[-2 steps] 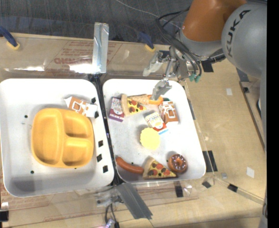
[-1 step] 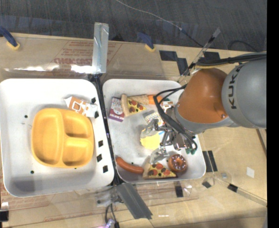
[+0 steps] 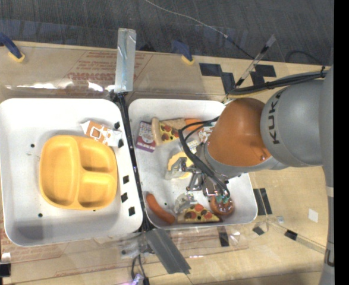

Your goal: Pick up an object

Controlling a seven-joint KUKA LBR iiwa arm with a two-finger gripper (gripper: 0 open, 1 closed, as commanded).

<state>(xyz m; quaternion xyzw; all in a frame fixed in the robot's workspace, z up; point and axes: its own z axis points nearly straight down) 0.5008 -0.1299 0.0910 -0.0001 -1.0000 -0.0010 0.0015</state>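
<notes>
1. Cardboard-covered bench (image 3: pixel 55 64) bears two white bins side by side.
2. Nearest, along the right bin's (image 3: pixel 245 209) lower edge, lie one sausage (image 3: pixel 160 209), one pizza slice (image 3: pixel 199 215) and one round red-and-green toy (image 3: pixel 222 204).
3. Above them the gripper (image 3: pixel 197 183) hangs low over the clutter (whether it is open or closed, I cannot tell), beside a pale yellow piece (image 3: pixel 177 162).
4. Farther back lie a second pizza slice (image 3: pixel 166 129) and one purple packet (image 3: pixel 145 136).
5. Left bin (image 3: pixel 13 159) holds one yellow divided tray (image 3: pixel 78 172) and one orange carton (image 3: pixel 100 133).

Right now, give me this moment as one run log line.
arm: over right bin | gripper: low among toy food, grasp unclear | left bin: yellow tray
</notes>
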